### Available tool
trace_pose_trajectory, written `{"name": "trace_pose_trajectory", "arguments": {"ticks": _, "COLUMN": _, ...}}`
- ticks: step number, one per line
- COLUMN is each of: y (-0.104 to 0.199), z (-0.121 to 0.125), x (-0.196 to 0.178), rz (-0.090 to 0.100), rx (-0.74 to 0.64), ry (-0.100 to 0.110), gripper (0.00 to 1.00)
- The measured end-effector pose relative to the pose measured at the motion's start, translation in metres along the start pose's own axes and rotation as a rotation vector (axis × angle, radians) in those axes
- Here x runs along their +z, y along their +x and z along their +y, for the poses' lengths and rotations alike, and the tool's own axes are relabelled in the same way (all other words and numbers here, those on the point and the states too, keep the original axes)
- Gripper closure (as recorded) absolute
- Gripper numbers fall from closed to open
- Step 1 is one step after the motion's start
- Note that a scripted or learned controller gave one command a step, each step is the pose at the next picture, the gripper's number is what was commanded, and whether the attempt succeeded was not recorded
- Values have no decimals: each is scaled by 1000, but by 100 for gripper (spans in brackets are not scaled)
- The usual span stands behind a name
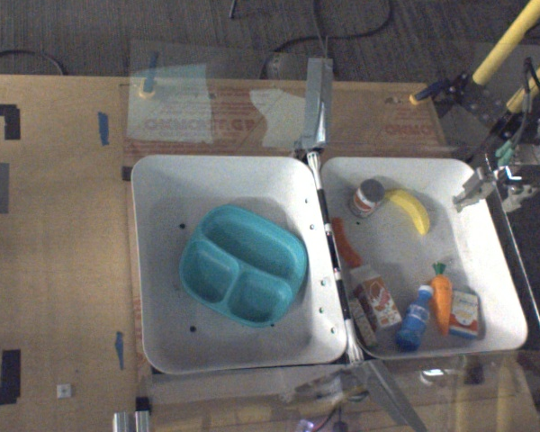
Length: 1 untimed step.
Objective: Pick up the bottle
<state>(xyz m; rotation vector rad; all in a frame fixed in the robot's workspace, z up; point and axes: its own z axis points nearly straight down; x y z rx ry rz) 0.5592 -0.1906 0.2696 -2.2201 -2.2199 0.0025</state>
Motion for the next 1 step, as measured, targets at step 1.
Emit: {"name": "trace_pose_trajectory", "arguments": {"ticks": 1, "y": 39, "z": -27, "x": 162, "rz": 0, "rx": 22, "ry": -6, "gripper": 0}}
